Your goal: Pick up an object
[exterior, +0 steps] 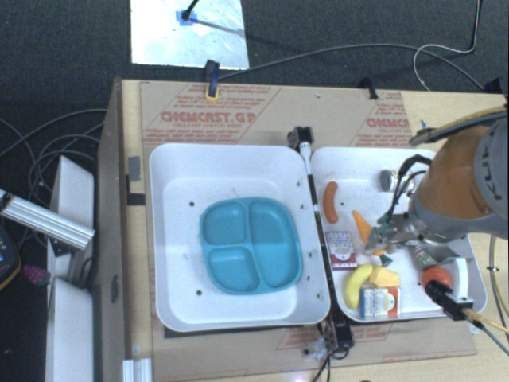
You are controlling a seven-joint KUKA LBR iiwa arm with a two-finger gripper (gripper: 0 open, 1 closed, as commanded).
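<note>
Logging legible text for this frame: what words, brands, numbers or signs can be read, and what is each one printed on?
"CHEMCAST GP", red print on the cardboard sheet under the bins, at upper left; the last letters are soft.
"CHEMCAST", the same red print repeated at the sheet's upper right, partly cut off by the arm.
Small red and white packet in the right bin: print too small to read.
Small carton near the banana: print too blurred to read.

We see a robotics lab: a cardboard-topped bench (238, 106) with two white bins (171, 213), loose cables (48, 134) at left, dark carpet (64, 38) above.
</note>
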